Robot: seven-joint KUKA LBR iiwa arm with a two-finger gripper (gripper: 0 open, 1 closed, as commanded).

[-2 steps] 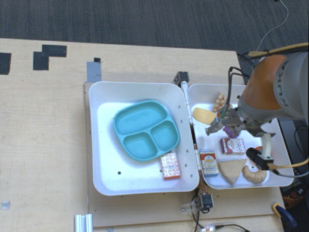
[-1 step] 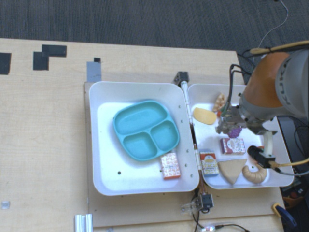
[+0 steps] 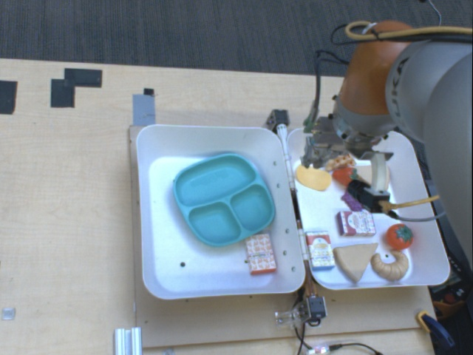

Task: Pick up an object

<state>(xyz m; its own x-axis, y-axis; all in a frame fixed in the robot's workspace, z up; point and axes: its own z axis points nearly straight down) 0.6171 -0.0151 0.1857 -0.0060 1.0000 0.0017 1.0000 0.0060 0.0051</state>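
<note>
My gripper (image 3: 322, 154) hangs low over the back left part of the right bin (image 3: 436, 272), under the orange wrist band. Just below it lie a yellow, cheese-like piece (image 3: 313, 177) and a small red-orange item (image 3: 341, 173); the wrist hides part of that item. I cannot make out anything held in the gripper. Further forward in the same bin are a pink carton (image 3: 356, 223), a red and blue carton (image 3: 319, 249), a tomato (image 3: 399, 236), a tan bread wedge (image 3: 355, 261) and a curled pastry (image 3: 390, 265).
The left bin (image 3: 148, 220) holds a teal divided plate (image 3: 223, 198) and a small patterned carton (image 3: 260, 254) near its front right corner. A ridge between the bins runs close to the gripper's left side. A purple bit (image 3: 355, 203) shows beside the pink carton.
</note>
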